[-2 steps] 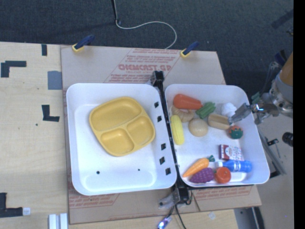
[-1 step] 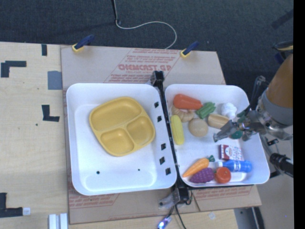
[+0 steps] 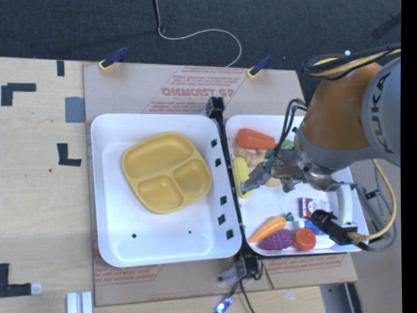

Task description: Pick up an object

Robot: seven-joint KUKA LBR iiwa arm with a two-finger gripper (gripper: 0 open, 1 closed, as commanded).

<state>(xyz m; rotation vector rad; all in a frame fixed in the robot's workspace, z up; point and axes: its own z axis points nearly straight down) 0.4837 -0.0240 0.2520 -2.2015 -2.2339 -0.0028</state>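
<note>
Hovering my pincer (image 3: pixel 255 180), fingers apart and empty, over the right bin (image 3: pixel 339 250), target yellow corn (image 3: pixel 240 171) just at nine o'clock against the divider (image 3: pixel 225 168); risk: a finger striking that wall, nudging corn aside.

And here we are in what looks like a robotics lab, set up for testing. The landmark is the cardboard sheet (image 3: pixel 195 90), printed in red and held down by blue-and-yellow clamps (image 3: pixel 114 58) at its far corners. On it sit two white bins (image 3: pixel 104 175). Left of it, a pale bench top (image 3: pixel 39 194) carries black tape marks. Beyond it, dark carpet (image 3: pixel 78 12) and a loose white cable (image 3: pixel 195 34). Over its right side leans a KUKA arm (image 3: pixel 345 122).
</note>
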